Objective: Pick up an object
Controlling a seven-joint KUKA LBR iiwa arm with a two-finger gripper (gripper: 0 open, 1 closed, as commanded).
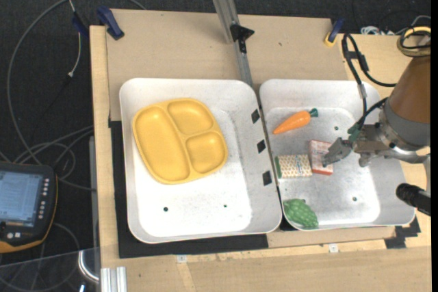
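Green thing [301,213]: we see it lowest in the frame, at the bottom edge of the right bin [356,212]. It looks bumpy and leafy, like a toy vegetable.

Speckled box [295,166]: we see a small flat box with tiny dots on it, just left of the middle of the right bin. Its sides look flat and stiff.

Red and white box [319,155]: this is the thing we think the arm is going for. It sits in the middle of the right bin, just beside the speckled box. It looks like a little carton with hard corners.

Tool [337,152]: it comes in from the right of the frame and its dark tip is right at the red and white box. We cannot tell if it is spread or pressed together, and we see nothing held in it.

How to do it well: we think the tool should go straight down over the carton's flat sides, squeeze gently, then lift slowly, and keep off the speckled box.

Carrot [294,121]: an orange toy, smooth and pointy, above the boxes.

Yellow plate [179,140]: smooth, shiny, three dips, in the left bin [191,215].

Counter [178,44]: flat, tan wood.
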